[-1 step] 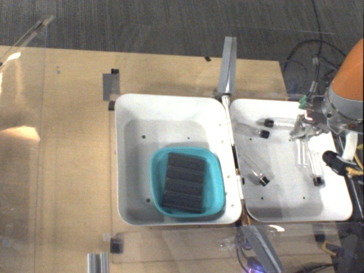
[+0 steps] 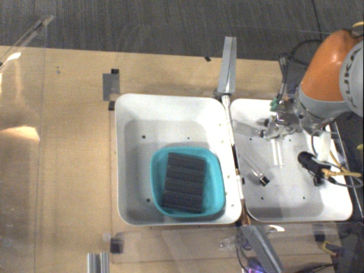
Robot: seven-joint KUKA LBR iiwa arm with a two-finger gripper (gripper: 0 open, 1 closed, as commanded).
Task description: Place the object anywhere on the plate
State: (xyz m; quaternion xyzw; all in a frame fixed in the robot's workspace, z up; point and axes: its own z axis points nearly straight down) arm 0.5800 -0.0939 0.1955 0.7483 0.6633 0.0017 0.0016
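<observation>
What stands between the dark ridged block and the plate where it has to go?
Nothing visible does. The dark ridged block already lies on the teal plate in the left bin. The gripper is over the right bin, apart from both.

plate [image 2: 214,178]: covered by dark ridged block [image 2: 183,182] | left bin [image 2: 136,152] floor elsewhere open

Bright even light, soft focus, glare patches on the left bench [image 2: 23,132].

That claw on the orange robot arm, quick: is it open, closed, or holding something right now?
Claw: over the right bin; whether it is open, closed or holding anything cannot be told from this view.
</observation>
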